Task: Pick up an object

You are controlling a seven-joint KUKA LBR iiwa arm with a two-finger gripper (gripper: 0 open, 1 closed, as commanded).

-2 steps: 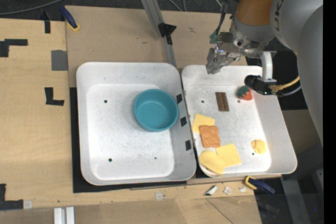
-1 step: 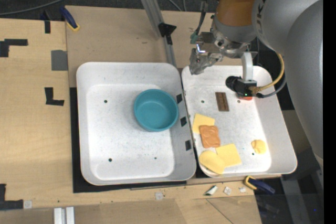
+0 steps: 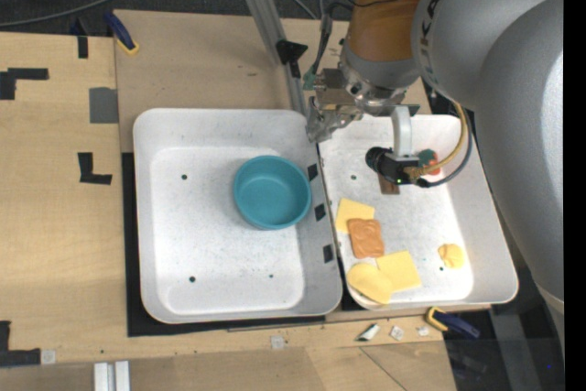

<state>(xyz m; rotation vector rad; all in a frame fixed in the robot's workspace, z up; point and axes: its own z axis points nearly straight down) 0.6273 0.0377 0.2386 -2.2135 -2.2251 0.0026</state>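
A teal bowl [image 3: 271,190] sits upright in the left bin [image 3: 174,270], toward its right side. The right bin [image 3: 476,284] holds several flat pieces near its front: a pale yellow slice [image 3: 353,212], an orange-brown slab [image 3: 367,239] just below it, a larger yellow slice [image 3: 396,271] and a small yellow lump [image 3: 450,255] to the right. My gripper [image 3: 323,122] hangs over the back left corner of the right bin, by the wall between the two bins. Nothing shows between its tips, and it is well apart from the food pieces.
A slanted grey metal post [image 3: 261,9] rises behind the bins, close to the gripper. The arm's large grey body [image 3: 513,87] covers the right side of the right bin. Small clips [image 3: 124,32] sit on the wooden bench at the back left and at the front edge.
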